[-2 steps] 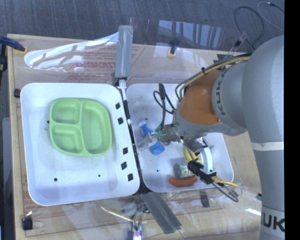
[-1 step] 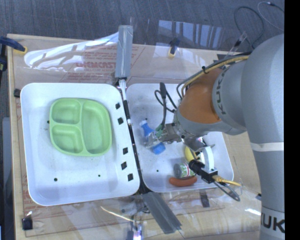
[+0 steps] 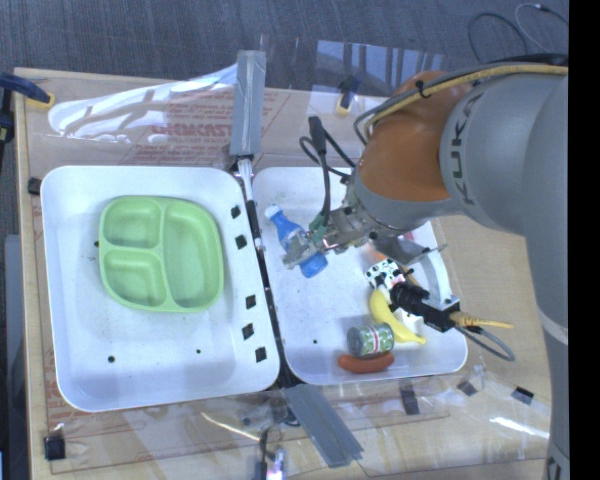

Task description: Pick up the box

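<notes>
Camera view: two white bins sit side by side on the bench (image 3: 40,408). The left bin (image 3: 65,308) holds a green divided plate (image 3: 160,253), lying flat towards its upper left.

The arm (image 3: 500,158) comes in from the right and hangs over the upper half of the right bin (image 3: 315,333), its orange band (image 3: 405,163) just above the wrist. The gripper (image 3: 310,251) is low over that bin's left part, close to the wall shared by the two bins. It is right at a blue bottle (image 3: 286,230), which lies tilted with its white cap pointing up and left. More blue shows just below the gripper. Whether the claw is open or shut cannot be told, nor whether it has hold of the bottle, because the wrist and the metal parts cover the contact.

In the lower right part of the bin lies a banana (image 3: 385,313). Below it, and close to it, is a small can (image 3: 370,340) on its side, and a red-brown sausage (image 3: 365,363) lies along the near wall just under the can. Just above the banana is a small spotted item (image 3: 383,271), black on white and half hidden by the wrist. It may be the box, but that cannot be told. It is well apart from the gripper, to its right. A yellow cable (image 3: 485,323) runs off the bin's right rim
</notes>
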{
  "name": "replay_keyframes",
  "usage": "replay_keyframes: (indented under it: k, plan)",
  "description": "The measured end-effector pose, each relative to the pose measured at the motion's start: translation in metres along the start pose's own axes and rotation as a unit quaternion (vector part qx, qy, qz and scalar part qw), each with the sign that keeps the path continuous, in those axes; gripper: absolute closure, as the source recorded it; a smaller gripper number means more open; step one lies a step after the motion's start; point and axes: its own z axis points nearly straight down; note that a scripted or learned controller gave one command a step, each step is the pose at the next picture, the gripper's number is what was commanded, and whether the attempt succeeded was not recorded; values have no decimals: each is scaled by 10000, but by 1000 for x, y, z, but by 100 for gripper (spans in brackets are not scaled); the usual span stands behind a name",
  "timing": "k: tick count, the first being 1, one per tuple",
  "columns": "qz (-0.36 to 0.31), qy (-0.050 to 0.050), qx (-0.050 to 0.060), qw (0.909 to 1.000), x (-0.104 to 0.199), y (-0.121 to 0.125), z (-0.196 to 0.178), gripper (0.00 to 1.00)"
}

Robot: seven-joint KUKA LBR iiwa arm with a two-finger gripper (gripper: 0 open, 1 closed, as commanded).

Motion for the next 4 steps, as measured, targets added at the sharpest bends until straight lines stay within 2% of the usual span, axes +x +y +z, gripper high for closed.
replay_keyframes:
  k: [1, 2, 4]
  plan:
    - [-1480, -6, -2, 9890, 51, 50, 26, 100]
    - [-1688, -1, 1, 9856, -25, 108, 26, 100]
    - [-1723, 28, 20, 9850, -24, 111, 13, 100]
